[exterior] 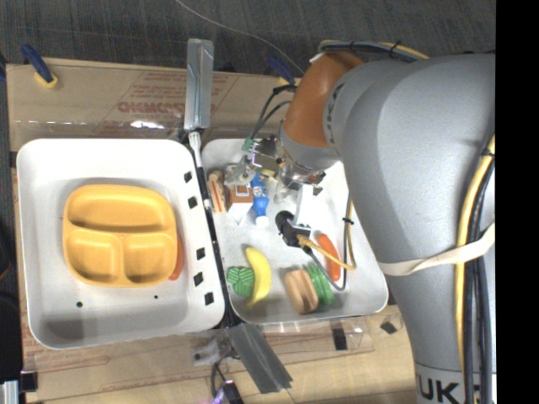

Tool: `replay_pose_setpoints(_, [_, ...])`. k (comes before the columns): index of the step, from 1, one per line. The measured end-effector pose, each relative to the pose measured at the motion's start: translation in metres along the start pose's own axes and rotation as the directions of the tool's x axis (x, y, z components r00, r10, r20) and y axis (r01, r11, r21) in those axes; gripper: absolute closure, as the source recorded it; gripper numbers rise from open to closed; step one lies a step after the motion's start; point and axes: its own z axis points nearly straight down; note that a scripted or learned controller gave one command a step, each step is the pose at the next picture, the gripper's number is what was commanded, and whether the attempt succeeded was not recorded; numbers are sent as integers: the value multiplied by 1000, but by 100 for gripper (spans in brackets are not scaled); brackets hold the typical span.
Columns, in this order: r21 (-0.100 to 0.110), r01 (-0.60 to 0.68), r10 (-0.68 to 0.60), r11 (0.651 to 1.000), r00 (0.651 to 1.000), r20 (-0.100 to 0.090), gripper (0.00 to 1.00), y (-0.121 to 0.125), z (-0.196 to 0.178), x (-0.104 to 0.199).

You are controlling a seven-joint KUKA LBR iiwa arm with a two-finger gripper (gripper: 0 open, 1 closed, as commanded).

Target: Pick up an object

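My gripper point(255, 178) hangs low over the far left part of the right bin point(364, 297), below the arm's orange band. A small blue object point(259, 203) lies just under it, and a brown block point(240, 193) sits right beside it. I cannot see whether anything is between the fingers. A hot-dog-like piece point(217, 194) lies against the bin's left wall. Toward the front lie a yellow banana point(259, 274), a green ridged item point(240, 282), a tan bun-shaped piece point(298, 290) with a green item point(320, 282) behind it, and an orange carrot point(328, 254).
The left bin point(38, 310) holds a yellow divided plate point(120, 234). A metal divider point(199, 82) runs between the bins. The arm's grey body covers the right side of the right bin. Cardboard lies under both bins.
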Motion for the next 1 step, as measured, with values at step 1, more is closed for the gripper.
replay_pose_setpoints(1, [-15, 292, -292, 956, 956, -2, 0, -7, 7, -20])
